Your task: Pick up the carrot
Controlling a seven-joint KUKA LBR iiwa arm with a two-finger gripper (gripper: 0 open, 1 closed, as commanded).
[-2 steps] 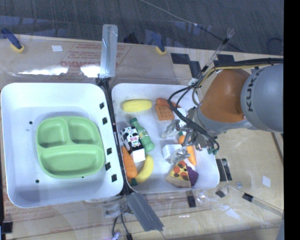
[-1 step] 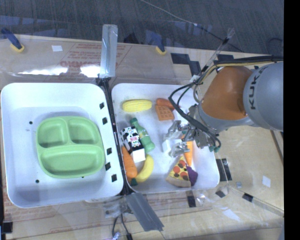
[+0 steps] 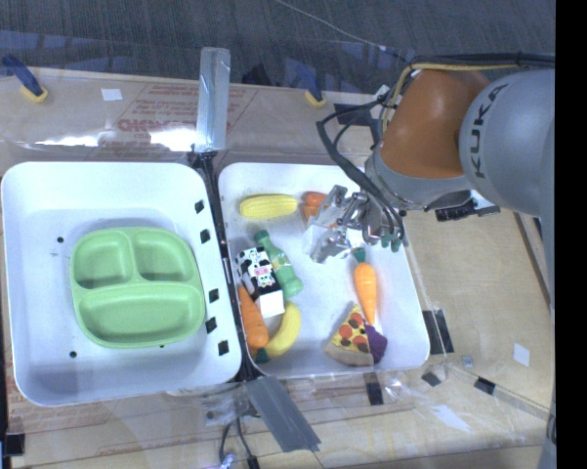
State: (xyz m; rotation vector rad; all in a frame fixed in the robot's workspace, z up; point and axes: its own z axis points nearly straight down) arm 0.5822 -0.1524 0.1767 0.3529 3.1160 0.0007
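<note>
Nearest the camera, along the front wall of the right bin (image 3: pixel 410 355), lie a pizza slice (image 3: pixel 352 337) and a purple piece touching its right side. A banana (image 3: pixel 286 330) curves just left of them, and a second orange carrot-like piece (image 3: pixel 252 318) rests against the divider edge. Bare white floor separates the banana from the pizza slice.

The carrot (image 3: pixel 366 288) lies further back, near the right wall, green top toward the rear, tip toward the pizza slice. Open floor lies to its left; little room remains between it and the right wall.

Left of that open floor, a green bottle (image 3: pixel 278 263) and a black-and-white carton (image 3: pixel 257 272) sit together near the divider.

My gripper (image 3: pixel 337 231) hangs just behind and left of the carrot's top, apart from it. I cannot tell how my jaws stand.

At the rear wall lie a corn cob (image 3: pixel 269 206) and a small orange item (image 3: pixel 314 202), the latter beside my gripper.

The left bin (image 3: pixel 24 262) carries a green divided plate (image 3: pixel 135 284) with white margin on every side
</note>
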